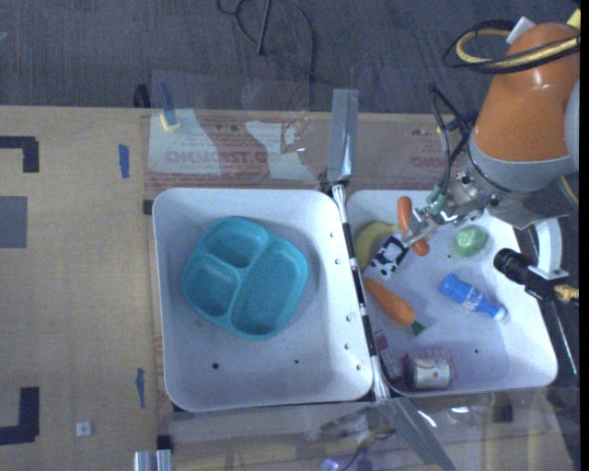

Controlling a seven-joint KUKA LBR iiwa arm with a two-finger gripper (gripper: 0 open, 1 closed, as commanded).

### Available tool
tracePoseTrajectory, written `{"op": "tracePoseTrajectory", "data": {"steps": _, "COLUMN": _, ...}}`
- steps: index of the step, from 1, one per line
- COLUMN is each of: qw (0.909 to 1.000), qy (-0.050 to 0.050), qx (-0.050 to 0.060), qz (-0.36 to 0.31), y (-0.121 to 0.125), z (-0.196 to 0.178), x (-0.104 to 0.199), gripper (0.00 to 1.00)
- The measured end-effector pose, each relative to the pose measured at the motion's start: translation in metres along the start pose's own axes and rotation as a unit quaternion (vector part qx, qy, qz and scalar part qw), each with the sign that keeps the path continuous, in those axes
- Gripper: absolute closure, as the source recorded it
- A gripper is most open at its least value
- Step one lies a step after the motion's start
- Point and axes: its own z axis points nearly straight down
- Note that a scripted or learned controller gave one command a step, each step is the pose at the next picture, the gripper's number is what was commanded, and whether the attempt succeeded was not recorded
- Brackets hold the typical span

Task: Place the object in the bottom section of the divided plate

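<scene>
Robotics lab bench: plywood top [74,304] marked with black tape squares [20,155] and blue tape bits, two white bins [267,386], clear shield panels, loose cables [267,28] on grey floor.

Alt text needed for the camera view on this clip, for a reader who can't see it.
A grey and orange arm's gripper hovers over the right bin, among a carrot, blue bottle, can, green object and banana. A teal divided plate sits in the left bin.
</scene>
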Motion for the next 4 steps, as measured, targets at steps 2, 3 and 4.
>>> {"op": "tracePoseTrajectory", "data": {"steps": 2, "qw": 0.9996, "qy": 0.000, "qx": -0.002, "qz": 0.027, "y": 0.095, "z": 0.046, "x": 0.140, "gripper": 1.00}}
{"op": "tracePoseTrajectory", "data": {"steps": 3, "qw": 0.9948, "qy": 0.000, "qx": -0.001, "qz": 0.102, "y": 0.130, "z": 0.037, "x": 0.157, "gripper": 1.00}}
{"op": "tracePoseTrajectory", "data": {"steps": 4, "qw": 0.9948, "qy": 0.000, "qx": -0.001, "qz": 0.102, "y": 0.130, "z": 0.037, "x": 0.158, "gripper": 0.00}}
